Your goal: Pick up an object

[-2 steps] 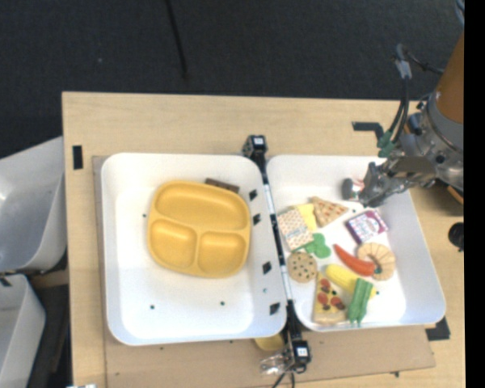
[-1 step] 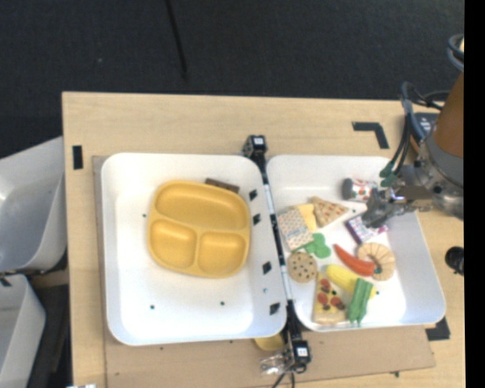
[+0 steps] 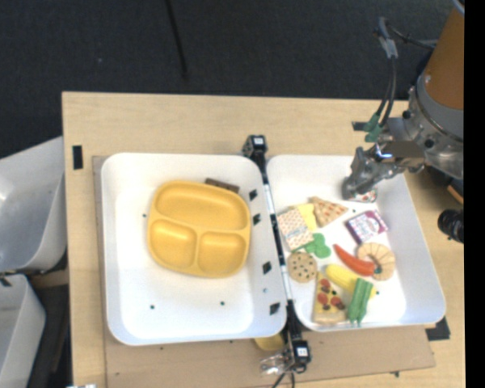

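Just below-left of the end effector [image 3: 362,186], grip state unclear, lies the pizza slice [image 3: 329,211], w/ a gap.

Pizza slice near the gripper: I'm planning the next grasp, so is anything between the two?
Nothing visible does. The gripper hangs over bare bin floor, and the pizza slice lies just beyond, uncovered.
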